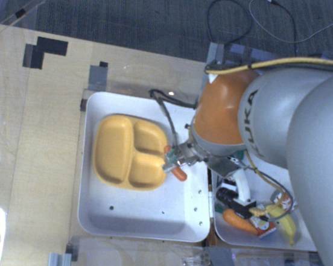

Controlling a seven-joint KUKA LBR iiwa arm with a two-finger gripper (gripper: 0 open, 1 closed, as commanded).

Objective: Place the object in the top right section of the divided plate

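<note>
Where the bench comes closest: a shallow white left bin (143,214) and a shallow white right bin (219,230) sit side by side.
Right bin: a long orange carrot toy (239,220) lies near a yellow banana toy (288,227).
Small orange stick-shaped thing (178,173): in the left bin, just beside the plate's right rim, outside its sections.
Gripper (172,159): low over that rim, just above the orange thing; I cannot tell if it is open, closed or holding it.
Yellow divided plate (115,150): in the left bin; its top right section (151,136) is just beside the gripper.
Big grey arm (302,117): comes in from the right, over the right bin.
Far away: thin black cables (231,13) on dark floor.
</note>
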